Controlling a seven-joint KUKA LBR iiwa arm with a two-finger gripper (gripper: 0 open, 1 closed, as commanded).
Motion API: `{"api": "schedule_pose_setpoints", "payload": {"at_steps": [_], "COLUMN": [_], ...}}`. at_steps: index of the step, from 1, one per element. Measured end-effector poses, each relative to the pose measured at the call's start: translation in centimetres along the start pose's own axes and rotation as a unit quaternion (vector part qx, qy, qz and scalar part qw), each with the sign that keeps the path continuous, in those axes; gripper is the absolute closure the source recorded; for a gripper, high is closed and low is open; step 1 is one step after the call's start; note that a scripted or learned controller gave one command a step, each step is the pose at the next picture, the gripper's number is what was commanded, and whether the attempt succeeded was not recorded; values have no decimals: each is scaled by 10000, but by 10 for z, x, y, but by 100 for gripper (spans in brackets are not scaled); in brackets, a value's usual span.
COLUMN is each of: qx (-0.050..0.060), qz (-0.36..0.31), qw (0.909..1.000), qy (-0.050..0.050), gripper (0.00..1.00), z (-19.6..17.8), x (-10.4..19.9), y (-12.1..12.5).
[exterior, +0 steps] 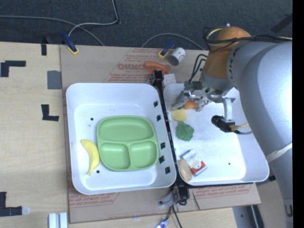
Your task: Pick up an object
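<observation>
While I hang over the right bin (237,167) near its twelve o'clock rim, my gripper (191,100) sits above a small orange piece (190,105), and whether I am clamped on it I cannot tell. Just toward seven o'clock from me lies a pale yellow object (179,114), then a green leafy thing (185,131) at six o'clock of that, with a red-and-white packet (194,162) and a tan item (185,170) down by the bin's seven o'clock corner. At nine o'clock, the left bin (80,103) holds a green divided tray (127,143) with a yellow banana (91,156) beside it.
</observation>
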State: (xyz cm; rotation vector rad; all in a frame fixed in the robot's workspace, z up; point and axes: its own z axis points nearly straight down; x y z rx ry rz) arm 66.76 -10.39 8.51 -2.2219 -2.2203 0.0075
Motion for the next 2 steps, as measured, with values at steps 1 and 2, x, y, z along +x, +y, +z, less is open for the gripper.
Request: {"api": "schedule_pose_setpoints", "payload": {"at_steps": [1, 2], "qx": [2, 0], "qz": [-10, -7], "qw": [10000, 10000], "qy": [18, 12], "gripper": [0, 0], "z": [0, 0], "x": [-3, -3], "y": [0, 0]}}
